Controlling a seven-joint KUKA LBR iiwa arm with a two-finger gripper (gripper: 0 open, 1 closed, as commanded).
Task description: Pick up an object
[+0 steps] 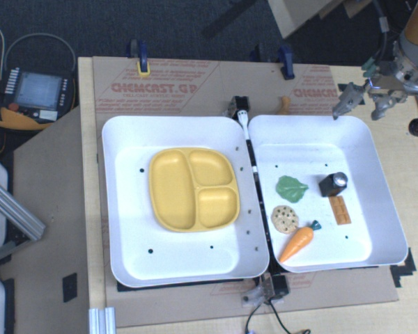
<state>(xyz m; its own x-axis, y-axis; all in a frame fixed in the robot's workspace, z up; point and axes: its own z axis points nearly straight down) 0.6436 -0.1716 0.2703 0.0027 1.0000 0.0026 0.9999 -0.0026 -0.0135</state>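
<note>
Gripper, fingers spread apart and holding nothing, hangs above the far right corner of the right bin, well apart from every object below. In that bin, nearest the gripper, lies a small black object with a shiny cap, touching or just beside a flat brown block. Toward the bin's left side lie a green leaf-shaped piece, a round cookie and, nearest the front wall, a toy carrot, its tip pointing to the front left. The left bin holds a yellow divided plate. Any piece would satisfy the task; the carrot appears the soundest choice, being probably light, rigid plastic with a rounded and possibly slippery surface, best gripped across its thicker middle, fingers set square to its long axis. The leaf and cookie lie flat and offer little for the fingers to close on.
</note>
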